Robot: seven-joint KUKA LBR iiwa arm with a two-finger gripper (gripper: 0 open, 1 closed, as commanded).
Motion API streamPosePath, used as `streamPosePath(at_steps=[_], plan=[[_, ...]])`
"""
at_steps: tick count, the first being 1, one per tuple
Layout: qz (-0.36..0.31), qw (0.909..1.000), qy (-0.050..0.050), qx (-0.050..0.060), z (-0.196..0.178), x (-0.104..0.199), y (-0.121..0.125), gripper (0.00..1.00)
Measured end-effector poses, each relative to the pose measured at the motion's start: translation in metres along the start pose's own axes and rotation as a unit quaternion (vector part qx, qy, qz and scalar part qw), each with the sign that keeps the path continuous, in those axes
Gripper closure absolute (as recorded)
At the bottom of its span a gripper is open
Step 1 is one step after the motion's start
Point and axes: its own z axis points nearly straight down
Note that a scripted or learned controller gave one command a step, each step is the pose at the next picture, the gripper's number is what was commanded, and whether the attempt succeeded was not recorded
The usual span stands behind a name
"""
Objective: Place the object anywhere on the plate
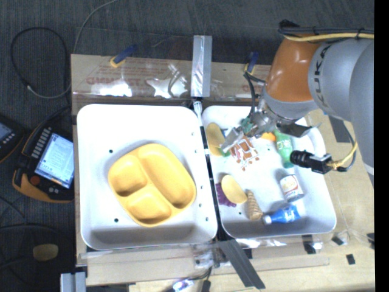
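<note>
1. While the arm [328,72] reaches in from the right, the end effector [234,140] sits low in the right bin [325,215], at the back-left part, right over a cluttered patch. Honestly can't tell how it's set or whether it has anything.
2. The plate [152,182] is the yellow sectioned one, alone in the left bin [91,224], well apart from the end effector.
3. Candidate objects are all in the right bin: a red-and-white packet [244,152] just beside the end effector, a green bottle [284,150], a small can [292,187], a blue tube [282,214], a pale yellow piece [233,189] and a cone-shaped thing [253,207].
4. What could go wrong, my guess: things are packed close there, so it could pinch two, or nudge one away and come up with nothing.
5. Also the divider between bins — a loosely held object might drop crossing over it.
</note>
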Motion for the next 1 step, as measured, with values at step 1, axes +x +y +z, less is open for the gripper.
streamPosePath(at_steps=[1], plan=[[0.067, 0.9978, -0.001, 0.002, 0.0008, 0.0822, -0.0386, 1.00]])
